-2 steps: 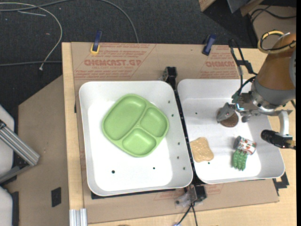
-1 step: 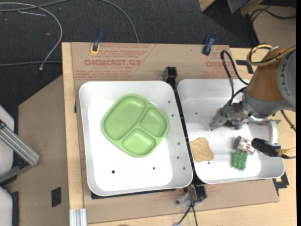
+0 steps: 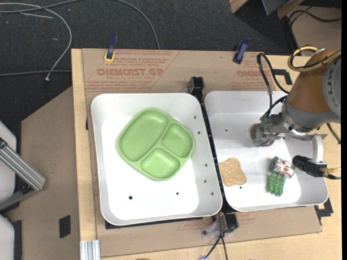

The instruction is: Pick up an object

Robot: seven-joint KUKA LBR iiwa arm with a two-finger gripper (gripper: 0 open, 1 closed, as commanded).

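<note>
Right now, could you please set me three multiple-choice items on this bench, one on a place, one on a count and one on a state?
1. Where does the green plate lie?
A. in the left bin
B. in the right bin
C. on the cardboard outside both bins

2. How many compartments does the plate have?
A. two
B. three
C. five

3. How does the plate sit?
A. flat, hollows facing up
B. on edge against a wall
C. upside down

Answers: 1 A, it rests on the floor of the left bin; 2 B, raised ridges split it into three hollows; 3 A, the hollows face the camera.
</note>
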